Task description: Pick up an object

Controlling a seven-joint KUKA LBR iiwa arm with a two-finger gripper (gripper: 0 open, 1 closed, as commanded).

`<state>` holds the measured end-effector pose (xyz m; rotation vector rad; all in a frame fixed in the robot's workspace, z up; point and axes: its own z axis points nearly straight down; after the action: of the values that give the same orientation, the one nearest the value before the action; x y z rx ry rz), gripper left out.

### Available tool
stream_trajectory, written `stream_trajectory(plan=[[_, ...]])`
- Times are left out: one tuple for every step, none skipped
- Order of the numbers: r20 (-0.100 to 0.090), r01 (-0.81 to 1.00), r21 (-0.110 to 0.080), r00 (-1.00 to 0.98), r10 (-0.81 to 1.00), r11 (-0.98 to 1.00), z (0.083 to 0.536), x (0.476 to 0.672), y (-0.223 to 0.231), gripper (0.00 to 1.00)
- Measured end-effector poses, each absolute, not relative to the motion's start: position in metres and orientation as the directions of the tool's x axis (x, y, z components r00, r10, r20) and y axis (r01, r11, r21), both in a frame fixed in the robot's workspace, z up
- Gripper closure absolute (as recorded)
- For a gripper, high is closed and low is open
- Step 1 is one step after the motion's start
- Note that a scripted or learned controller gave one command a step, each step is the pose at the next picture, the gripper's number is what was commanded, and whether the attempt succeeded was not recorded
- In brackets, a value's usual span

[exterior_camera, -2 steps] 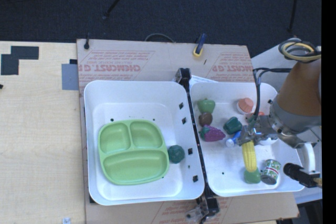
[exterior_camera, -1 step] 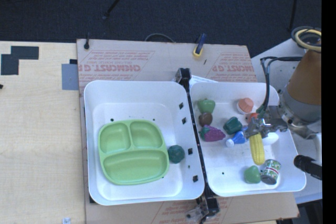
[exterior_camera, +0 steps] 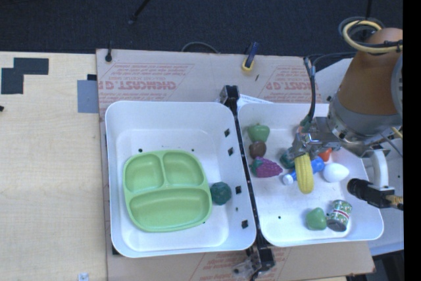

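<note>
Yellow corn (exterior_camera: 304,172) lies in the right bin (exterior_camera: 368,233) directly under the gripper (exterior_camera: 304,145), touching or nearly so; whether the pincer is spread or pinching cannot be told. Around it sit a purple grape bunch (exterior_camera: 266,168), a white egg (exterior_camera: 335,172) and a green pepper (exterior_camera: 258,133). The left bin (exterior_camera: 131,118) holds a green divided plate (exterior_camera: 166,190) beside a dark green ball (exterior_camera: 220,193).

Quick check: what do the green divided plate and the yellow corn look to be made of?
Plate: likely molded plastic, with a smooth even green and soft sheen on the rounded compartment ridges. Corn: probably toy plastic or rubber, uniformly bright yellow; its surface is too small to judge further.
</note>
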<state>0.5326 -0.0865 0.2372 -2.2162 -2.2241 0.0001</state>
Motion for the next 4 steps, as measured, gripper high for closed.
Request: stream_trajectory(plan=[[0.002, 1.0, -0.003, -0.005, 1.0, 0.005, 0.234, 0.551, -0.037, 1.0], [0.001, 1.0, -0.002, -0.004, 1.0, 0.004, 0.234, 0.584, 0.009, 1.0], [-0.001, 1.0, -0.003, 0.001, 1.0, -0.001, 0.226, 0.596, -0.004, 1.0], [0.0, 1.0, -0.005, 0.0, 1.0, 0.0, 0.217, 0.585, 0.003, 1.0]])
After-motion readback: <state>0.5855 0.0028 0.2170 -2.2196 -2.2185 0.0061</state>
